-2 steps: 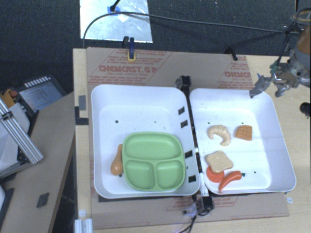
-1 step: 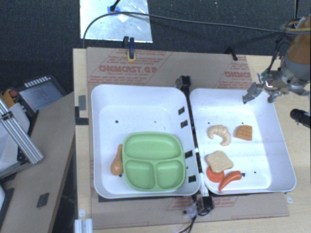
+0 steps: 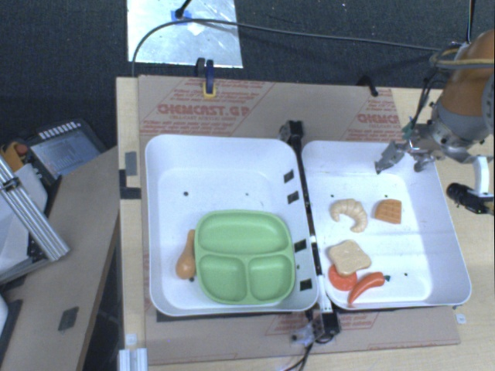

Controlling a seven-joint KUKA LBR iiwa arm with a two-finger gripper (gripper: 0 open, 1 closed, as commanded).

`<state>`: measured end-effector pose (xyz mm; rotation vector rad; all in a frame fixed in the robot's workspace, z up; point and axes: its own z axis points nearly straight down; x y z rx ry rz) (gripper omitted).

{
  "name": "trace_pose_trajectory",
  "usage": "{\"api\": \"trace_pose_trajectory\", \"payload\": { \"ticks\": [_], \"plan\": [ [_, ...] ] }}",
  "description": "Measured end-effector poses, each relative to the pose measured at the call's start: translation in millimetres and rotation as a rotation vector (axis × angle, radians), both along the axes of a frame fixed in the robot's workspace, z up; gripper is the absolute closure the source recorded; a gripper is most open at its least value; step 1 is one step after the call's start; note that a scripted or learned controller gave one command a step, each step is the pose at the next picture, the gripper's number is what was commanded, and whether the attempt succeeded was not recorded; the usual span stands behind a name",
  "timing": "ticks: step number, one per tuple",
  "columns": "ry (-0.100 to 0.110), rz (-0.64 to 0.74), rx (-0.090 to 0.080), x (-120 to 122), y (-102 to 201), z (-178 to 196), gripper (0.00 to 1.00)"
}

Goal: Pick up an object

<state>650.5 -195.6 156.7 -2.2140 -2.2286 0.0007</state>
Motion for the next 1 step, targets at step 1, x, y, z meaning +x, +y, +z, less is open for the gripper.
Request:
{"api": "trace_pose_trajectory", "payload": {
  "ticks": [1],
  "plan": [
    [-0.001, 0.0, -0.001, 1.1, 0.1, -40.6, 0.0]
  ]
}}
